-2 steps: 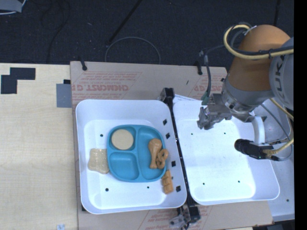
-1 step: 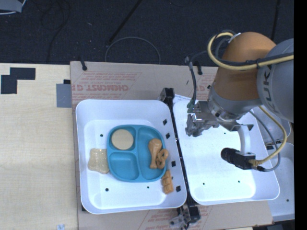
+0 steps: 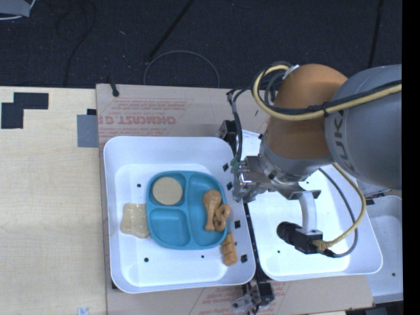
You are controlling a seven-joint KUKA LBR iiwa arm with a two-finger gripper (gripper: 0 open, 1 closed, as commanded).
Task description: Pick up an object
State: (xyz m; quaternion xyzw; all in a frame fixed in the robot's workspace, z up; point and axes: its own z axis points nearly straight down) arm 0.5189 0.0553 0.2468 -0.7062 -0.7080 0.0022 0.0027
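Pretzel (image 3: 215, 210), tan and twisted, lies in blue tray (image 3: 172, 231); jaws' state cannot tell.

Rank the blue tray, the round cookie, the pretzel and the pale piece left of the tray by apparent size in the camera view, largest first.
1. Blue divided tray, by far the largest.
2. Round cookie, pretzel and pale food piece: these three look too close in size to rank.

grey arm (image 3: 367, 136) reaching from right, orange-banded wrist (image 3: 302, 110) bent downward
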